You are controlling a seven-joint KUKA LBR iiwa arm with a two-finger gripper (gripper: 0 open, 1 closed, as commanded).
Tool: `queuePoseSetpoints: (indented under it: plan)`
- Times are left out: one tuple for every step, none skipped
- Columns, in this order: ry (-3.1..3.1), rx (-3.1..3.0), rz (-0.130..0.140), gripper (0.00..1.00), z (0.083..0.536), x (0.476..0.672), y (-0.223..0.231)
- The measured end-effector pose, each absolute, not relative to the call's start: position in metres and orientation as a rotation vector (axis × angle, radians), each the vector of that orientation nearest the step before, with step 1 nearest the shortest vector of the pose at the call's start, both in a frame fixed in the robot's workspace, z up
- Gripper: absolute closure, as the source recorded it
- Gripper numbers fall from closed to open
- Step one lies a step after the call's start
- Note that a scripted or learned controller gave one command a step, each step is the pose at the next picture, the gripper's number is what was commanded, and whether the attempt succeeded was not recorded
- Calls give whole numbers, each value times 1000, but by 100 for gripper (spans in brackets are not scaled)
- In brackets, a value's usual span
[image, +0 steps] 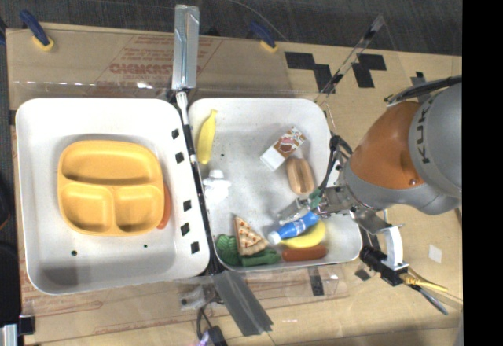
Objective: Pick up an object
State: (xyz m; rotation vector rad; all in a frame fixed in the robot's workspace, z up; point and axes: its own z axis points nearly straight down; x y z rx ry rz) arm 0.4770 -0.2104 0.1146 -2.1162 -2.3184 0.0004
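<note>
The right bin (259,105) holds several toy foods. Along its left wall lies a yellow banana (206,137), with a small white piece (214,183) below it. A white-and-brown carton (284,147) and a hot dog (299,175) sit near the middle. At the front are a pizza slice (248,236), a green item (228,248), a blue bottle (297,225), a second yellow banana (310,237) and a red piece (302,253). My gripper (316,201) is low at the bin's right side, just below the hot dog and above the bottle's right end.
The left bin (47,112) holds a yellow divided tray (110,185). A metal bar (185,46) stands at the back between the bins. The arm's orange band (385,156) hangs over the right bin's right rim. Cardboard lies under both bins.
</note>
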Motion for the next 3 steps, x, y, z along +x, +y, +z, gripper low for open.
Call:
queuePoseSetpoints:
  plan:
    - [-2169,-2273,0,0,92,503,-193]
    - [-2173,-2271,1,100,102,503,-194]
    - [-2212,-2229,-6,100,187,552,-86]
